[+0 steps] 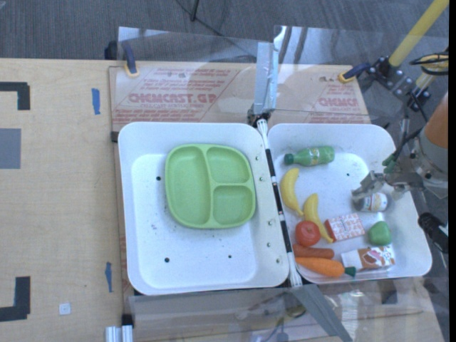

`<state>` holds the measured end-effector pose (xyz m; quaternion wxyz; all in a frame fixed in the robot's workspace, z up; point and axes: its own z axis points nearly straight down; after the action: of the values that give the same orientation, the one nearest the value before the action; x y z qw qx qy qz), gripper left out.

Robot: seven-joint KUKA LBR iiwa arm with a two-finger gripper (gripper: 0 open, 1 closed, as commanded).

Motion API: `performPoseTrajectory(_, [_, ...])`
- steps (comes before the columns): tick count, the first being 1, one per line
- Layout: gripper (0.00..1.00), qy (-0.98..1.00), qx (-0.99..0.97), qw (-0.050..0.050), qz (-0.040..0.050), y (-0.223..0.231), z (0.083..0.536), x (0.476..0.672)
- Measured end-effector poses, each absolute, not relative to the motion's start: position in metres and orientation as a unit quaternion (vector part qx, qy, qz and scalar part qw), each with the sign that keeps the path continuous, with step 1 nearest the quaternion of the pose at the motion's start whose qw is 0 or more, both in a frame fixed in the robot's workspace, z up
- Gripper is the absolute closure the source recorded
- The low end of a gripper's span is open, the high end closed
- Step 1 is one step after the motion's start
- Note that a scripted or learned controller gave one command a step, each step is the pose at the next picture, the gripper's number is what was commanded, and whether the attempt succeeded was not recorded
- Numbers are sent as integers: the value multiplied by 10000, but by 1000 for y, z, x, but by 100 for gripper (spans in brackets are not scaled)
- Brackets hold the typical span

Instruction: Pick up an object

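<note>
Nearest to the camera, along the front edge of the right bin, lies an orange carrot, and just beside it on the right is a small carton with a green cap. Behind the carrot there is a thin red sausage-like piece and a red tomato, which touches it. A red-and-white packet lies to the right of the tomato, and a green round piece (maybe a pepper, I cannot tell for sure) sits near the right wall.

Two yellow bananas are in the middle of this bin: the larger banana is close to the divider between the bins, and the smaller banana lies beside it, with its lower end between the tomato and the packet. A green bottle lies on its side at the back of the bin.

Over the right part of this bin hangs the gripper, reaching in from the right. Its fingers point down at a small white bottle lying on its side and seem to touch it, but whether they are spread or closed around it I cannot tell.

Inside the left bin there is a light green plate with three compartments, lying flat near the back and well apart from the other things.
</note>
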<state>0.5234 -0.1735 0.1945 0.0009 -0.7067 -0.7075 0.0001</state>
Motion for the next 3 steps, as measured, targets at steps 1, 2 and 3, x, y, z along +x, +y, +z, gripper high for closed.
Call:
performPoseTrajectory(1, [0,-6430,-7658,6,-12,-204,94,567])
performPoseTrajectory(2, [0,-6408,-7677,-6,7,-190,87,667])
performPoseTrajectory(3, [0,-7309,-6825,-13,-9,-122,88,669])
